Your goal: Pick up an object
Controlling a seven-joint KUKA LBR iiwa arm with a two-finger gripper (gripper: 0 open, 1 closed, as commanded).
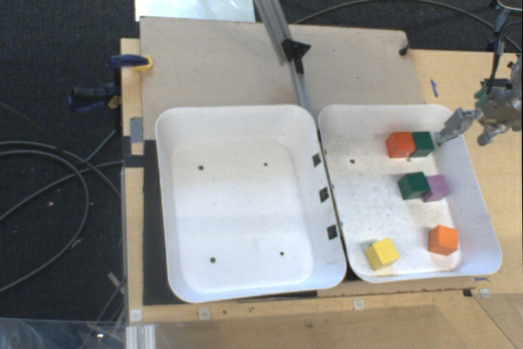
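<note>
The right bin (366,200) holds several small blocks. An orange block (400,145) and a green block (423,144) touch each other near its far side. Below them a second green block (413,185) sits against a purple block (436,187). Another orange block (443,239) and a yellow block (382,253) lie near the front rim. My gripper (468,135) hangs at the bin's far right edge, just right of the upper green block. Its fingers (454,125) are spread open with nothing between them.
The left bin (237,200) lies beside the right one, and black clips (324,194) sit along their shared rims. A slanted metal pole (270,4) crosses the bench from the top. Clamps (131,61) grip the bench's left edge, and cables lie on the dark floor.
</note>
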